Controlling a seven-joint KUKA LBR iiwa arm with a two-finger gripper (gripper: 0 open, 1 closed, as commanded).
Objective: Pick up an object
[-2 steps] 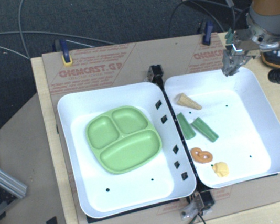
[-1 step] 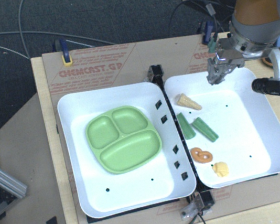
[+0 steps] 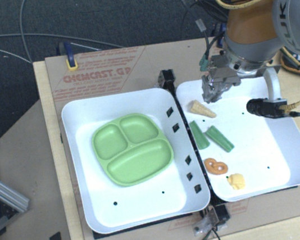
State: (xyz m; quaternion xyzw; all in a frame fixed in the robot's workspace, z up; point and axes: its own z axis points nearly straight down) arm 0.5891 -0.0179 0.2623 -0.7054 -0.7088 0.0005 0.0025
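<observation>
My gripper hangs just above the tan wedge in the right bin, grip state unreadable; it looks light, rigid toy food, best pinched across its narrow sides.

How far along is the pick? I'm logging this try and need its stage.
Done: the arm has reached into the right bin, with the end effector low beside the beige wedge. In hand: nothing visibly lifted; the wedge, two green sticks, pretzel and yellow piece all lie on the bin floor. Left: close on an object and raise it.
</observation>
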